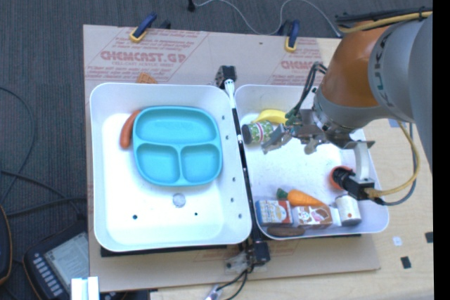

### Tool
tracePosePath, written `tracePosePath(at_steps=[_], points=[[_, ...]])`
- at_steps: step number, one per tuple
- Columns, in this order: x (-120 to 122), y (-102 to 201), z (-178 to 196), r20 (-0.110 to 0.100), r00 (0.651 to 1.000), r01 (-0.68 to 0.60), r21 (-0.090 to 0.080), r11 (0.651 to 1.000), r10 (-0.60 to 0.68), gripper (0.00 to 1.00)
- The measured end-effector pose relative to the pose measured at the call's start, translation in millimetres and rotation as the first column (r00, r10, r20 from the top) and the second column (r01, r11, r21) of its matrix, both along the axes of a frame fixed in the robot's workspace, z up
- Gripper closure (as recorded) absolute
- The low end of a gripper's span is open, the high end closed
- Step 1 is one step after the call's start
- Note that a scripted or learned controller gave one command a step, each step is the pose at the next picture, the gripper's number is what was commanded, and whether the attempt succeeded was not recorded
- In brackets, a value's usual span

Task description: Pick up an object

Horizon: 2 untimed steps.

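My gripper (293, 142) hangs over the upper middle of the right bin (377, 218), its two fingers spread apart with only white bin floor showing between them. A small green-labelled bottle (256, 131) lies just left of the left finger, close to it. A yellow banana (271, 116) lies behind the bottle, partly under the wrist. Along the front of this bin lie an orange carrot (306, 198), a drink carton (280, 212), a small can (348, 209) and a red round object (341, 178).
The left bin (105, 214) holds a blue divided plate (178, 145) with a brown sausage (127, 129) at its left side. A ridge (239, 151) divides the two bins. Cables hang from the arm at the right bin's right wall.
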State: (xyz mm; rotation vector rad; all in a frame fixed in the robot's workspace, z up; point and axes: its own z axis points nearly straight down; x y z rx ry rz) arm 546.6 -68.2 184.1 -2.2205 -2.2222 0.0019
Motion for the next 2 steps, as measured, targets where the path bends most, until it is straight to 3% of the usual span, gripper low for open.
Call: tracePosePath(at_steps=[1,2], points=[[-6,-92,-97,0.005,1.0,0.002,-0.002,1.0,-0.002,0.0],[-60,-60,-96,0.012,1.0,0.003,-0.004,1.0,-0.003,0.0]])
